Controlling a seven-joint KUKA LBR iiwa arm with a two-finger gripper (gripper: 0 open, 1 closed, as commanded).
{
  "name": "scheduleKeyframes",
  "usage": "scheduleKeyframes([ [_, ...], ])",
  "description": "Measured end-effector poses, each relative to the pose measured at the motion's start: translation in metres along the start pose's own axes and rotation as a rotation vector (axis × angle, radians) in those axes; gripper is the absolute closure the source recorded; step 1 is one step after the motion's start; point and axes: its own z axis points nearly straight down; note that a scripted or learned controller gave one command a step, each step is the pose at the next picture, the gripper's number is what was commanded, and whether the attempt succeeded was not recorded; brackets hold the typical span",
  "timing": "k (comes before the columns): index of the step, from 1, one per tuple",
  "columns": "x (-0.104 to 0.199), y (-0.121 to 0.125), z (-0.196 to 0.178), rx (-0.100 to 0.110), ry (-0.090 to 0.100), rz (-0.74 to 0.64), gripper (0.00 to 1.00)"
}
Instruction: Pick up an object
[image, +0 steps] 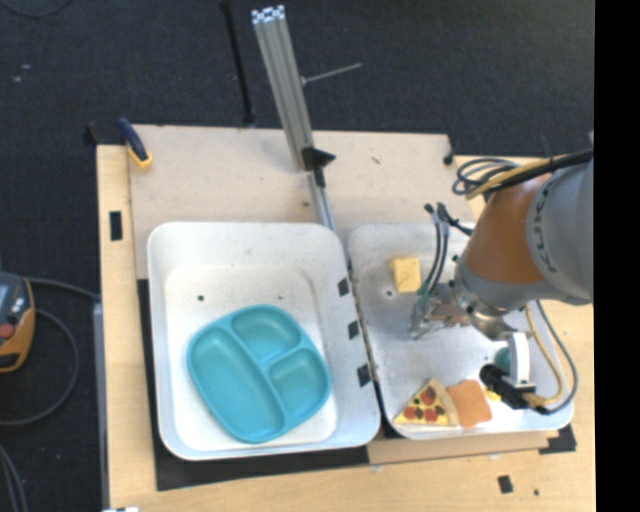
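In the right bin a yellow cheese-like block lies near the far left side. A toy pizza slice and an orange block rest side by side at the near edge. My gripper hangs over the middle of this bin, below and to the right of the yellow block and above the pizza slice. Nothing shows between its fingers; the grey and orange arm covers the bin's right part.
The left bin holds a turquoise divided plate. A metal post rises from the bench behind the bins. Cables loop beside the arm at the right.
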Motion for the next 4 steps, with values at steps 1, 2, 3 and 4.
scheduleKeyframes([
  [1,-0.005,0.004,-0.064,-0.002,-0.002,-0.007,1.00],
  [2,-0.004,0.010,-0.109,-0.002,-0.002,-0.009,1.00],
  [3,-0.005,0.012,-0.151,-0.001,-0.002,-0.009,1.00],
  [4,0.044,-0.002,-0.155,0.004,0.000,-0.012,1.00],
])
